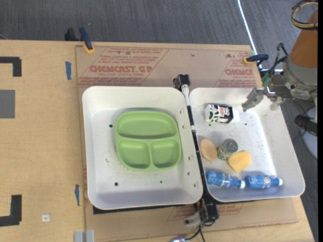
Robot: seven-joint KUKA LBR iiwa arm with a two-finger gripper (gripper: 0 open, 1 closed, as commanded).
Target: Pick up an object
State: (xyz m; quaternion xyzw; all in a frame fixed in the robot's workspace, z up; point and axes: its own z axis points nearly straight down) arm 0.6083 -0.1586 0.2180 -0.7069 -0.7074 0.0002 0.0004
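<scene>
Here the gripper (251,101) hovers over the far right corner of the right bin (287,150), holding nothing. The nearest candidate, a black-and-white packet (219,113), lies just to its left and slightly nearer the camera, its long axis running across the bin. Farther down sit a tan oval piece (208,149), a grey round piece (229,146), a yellow piece (239,161) and two blue bottles (242,181) end to end. The left bin (96,135) holds a green divided tray (148,139).

A: What's on the bench (35,150)?
B: A brown board (151,64), clamped at its far corners, and two white bins on it, the left bin (96,150) beside the right bin (282,150).
</scene>
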